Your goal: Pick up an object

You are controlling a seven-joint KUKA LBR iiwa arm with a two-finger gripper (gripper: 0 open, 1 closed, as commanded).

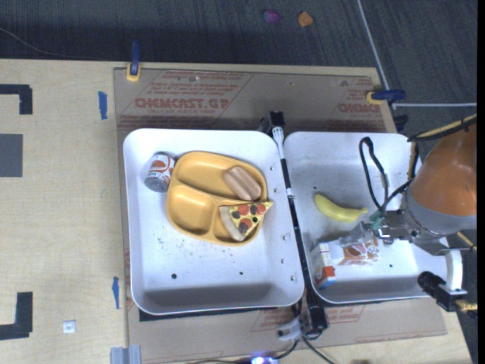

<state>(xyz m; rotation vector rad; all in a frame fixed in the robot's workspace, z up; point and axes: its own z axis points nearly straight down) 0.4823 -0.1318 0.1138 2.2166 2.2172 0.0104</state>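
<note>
Camera view looks down on my worktop (61, 203), where 2 shallow white bins sit side by side on a brown board. In the left bin (204, 279) a yellow divided plate (201, 196) holds a toy hot dog (242, 181) in its upper right section and a toy pizza slice (244, 218) in its lower right section, while a small can (158, 171) lies on its side touching the plate's upper left edge. In the right bin (333, 154) a banana (339, 209) lies near the middle, and just below it rests a crinkled clear packet (355, 250) with a small red and white box (323, 264) at its left end. My arm, with its orange band (449, 179), comes in from the right over the right bin's right side, black cables looping beside it. My jaws (379, 227) sit low just right of the banana's tip and above the packet; whether they are apart or together I cannot tell, and nothing is visibly between them.
</note>
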